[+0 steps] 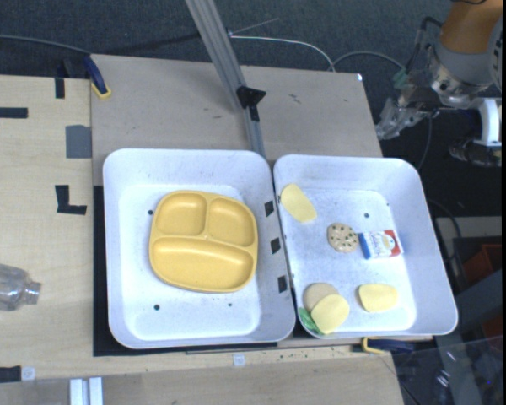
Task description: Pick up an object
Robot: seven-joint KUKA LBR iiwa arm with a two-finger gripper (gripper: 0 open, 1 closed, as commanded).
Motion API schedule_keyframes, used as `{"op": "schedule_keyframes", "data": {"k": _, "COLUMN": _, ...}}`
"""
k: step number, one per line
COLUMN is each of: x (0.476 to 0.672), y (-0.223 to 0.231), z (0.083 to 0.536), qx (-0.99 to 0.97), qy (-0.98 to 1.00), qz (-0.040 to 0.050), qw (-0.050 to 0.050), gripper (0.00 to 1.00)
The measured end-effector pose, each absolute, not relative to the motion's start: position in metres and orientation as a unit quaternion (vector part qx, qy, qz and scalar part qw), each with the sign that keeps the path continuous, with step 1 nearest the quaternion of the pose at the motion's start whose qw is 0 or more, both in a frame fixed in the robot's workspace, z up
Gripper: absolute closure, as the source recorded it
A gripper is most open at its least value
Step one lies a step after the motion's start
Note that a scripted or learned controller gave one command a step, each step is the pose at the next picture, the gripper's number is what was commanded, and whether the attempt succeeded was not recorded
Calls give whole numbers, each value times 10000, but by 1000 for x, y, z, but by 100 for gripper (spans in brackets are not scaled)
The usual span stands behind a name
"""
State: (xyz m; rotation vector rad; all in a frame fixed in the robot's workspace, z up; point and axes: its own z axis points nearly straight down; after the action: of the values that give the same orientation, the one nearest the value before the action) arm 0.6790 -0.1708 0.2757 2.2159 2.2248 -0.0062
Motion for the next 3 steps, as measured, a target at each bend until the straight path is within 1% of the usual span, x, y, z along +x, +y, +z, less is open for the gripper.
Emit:
{"op": "schedule_keyframes", "data": {"k": 1, "x": 662, "y": -161, "z": 172, "qx": 7065, "qy": 7077, "qz": -35, "qw": -35, "gripper": 100}}
{"op": "schedule_keyframes", "data": {"k": 2, "x": 635, "y": -109, "z": 113, "qx": 7056, "qy": 7086, "qz": -27, "qw": -42, "gripper": 100}}
{"op": "schedule_keyframes", "data": {"k": 3, "x": 640, "y": -57, "z": 194, "qx": 7045, "qy": 7097, "qz": 31, "qw": 19, "gripper": 100}}
